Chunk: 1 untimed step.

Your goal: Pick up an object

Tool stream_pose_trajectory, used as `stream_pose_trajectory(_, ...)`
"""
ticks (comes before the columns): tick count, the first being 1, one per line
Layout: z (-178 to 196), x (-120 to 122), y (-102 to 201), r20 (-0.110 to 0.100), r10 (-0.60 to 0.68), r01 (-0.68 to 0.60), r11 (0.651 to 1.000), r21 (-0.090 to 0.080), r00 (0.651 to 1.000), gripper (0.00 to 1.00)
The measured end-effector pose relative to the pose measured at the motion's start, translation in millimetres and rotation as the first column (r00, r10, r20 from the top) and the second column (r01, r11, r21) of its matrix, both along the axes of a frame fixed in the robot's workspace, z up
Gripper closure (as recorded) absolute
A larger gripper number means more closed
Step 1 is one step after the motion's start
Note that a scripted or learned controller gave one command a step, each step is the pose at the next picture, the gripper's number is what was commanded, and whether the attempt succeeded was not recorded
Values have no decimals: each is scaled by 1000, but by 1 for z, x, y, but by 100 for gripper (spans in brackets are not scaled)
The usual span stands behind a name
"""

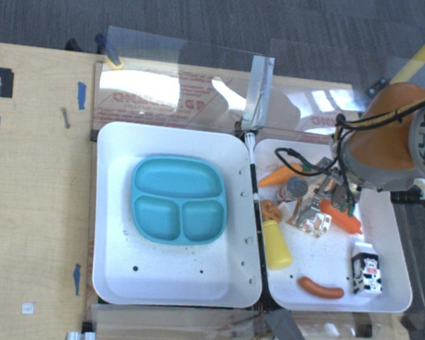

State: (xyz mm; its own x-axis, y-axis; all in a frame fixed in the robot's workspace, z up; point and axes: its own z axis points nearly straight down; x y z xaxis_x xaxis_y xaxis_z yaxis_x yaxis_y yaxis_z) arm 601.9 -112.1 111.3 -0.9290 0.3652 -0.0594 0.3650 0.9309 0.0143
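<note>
In the right bin [392, 243], the gripper [315, 205] was low among the objects, between an orange carrot [278, 176] and another carrot [342, 218]. I cannot tell the state of the claw. A yellow bottle [275, 244] and a sausage [321, 289] lay nearby. A blue tray [179, 200] sat in the left bin [111, 215].

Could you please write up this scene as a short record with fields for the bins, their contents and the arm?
left bin: holds a blue divided plate
right bin: holds a yellow bottle, a sausage, two carrots, a cow toy
arm: reaches in from the right, over the right bin
gripper: low among the toys near the carrots; grip unclear
task state: nothing seen lifted
</note>
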Motion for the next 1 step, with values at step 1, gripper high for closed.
stream_pose_trajectory(1,-21,-41,-31,-46,31,-30,1000,4,998,0)
